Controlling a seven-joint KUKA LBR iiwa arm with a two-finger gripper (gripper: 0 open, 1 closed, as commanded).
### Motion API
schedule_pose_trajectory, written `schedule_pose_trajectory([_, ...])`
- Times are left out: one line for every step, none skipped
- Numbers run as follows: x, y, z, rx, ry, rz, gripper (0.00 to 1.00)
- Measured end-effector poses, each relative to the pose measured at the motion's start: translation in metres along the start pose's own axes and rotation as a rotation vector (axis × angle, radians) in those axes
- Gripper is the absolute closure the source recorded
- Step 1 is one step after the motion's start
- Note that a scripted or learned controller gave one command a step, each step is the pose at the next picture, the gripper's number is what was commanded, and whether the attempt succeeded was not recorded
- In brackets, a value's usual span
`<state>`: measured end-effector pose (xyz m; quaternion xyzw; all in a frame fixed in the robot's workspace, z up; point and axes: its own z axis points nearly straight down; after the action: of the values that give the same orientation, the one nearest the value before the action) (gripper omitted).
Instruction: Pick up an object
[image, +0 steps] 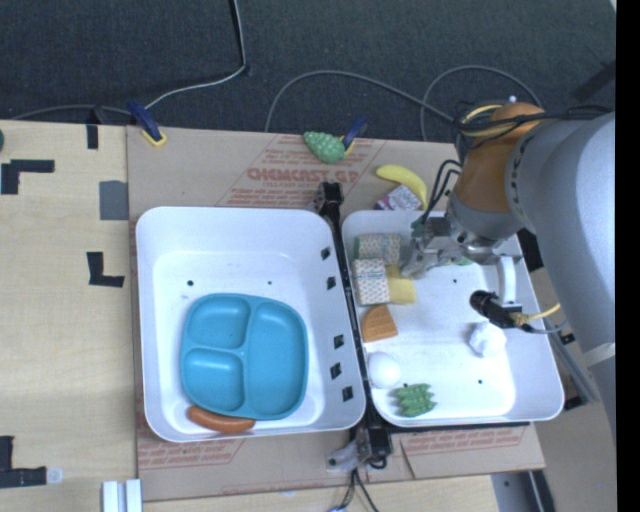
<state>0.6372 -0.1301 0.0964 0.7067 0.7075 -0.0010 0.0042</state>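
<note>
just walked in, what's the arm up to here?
The arm reaches into the right bin, its gripper low over the cluster at the bin's top left: two patterned blocks and a yellow piece. Nothing is visibly held. The left bin holds a blue tray and a sausage.

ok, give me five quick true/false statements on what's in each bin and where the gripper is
1. The blue divided plate lies in the left bin. True.
2. The orange sausage lies in the right bin. False: left bin, by the plate's near edge.
3. The gripper is over the right bin. True.
4. The banana lies inside a bin. False: on the cardboard behind the bins.
5. The white egg lies in the right bin. True.
</note>
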Motion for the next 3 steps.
schedule_pose_trajectory([0.000,0.000,0.000,0.000,0.000,0.000,0.00])
schedule_pose_trajectory([0.023,0.028,0.012,0.022,0.003,0.000,0.00])
schedule_pose_trajectory([0.033,-0.004,0.010,0.001,0.001,0.003,0.00])
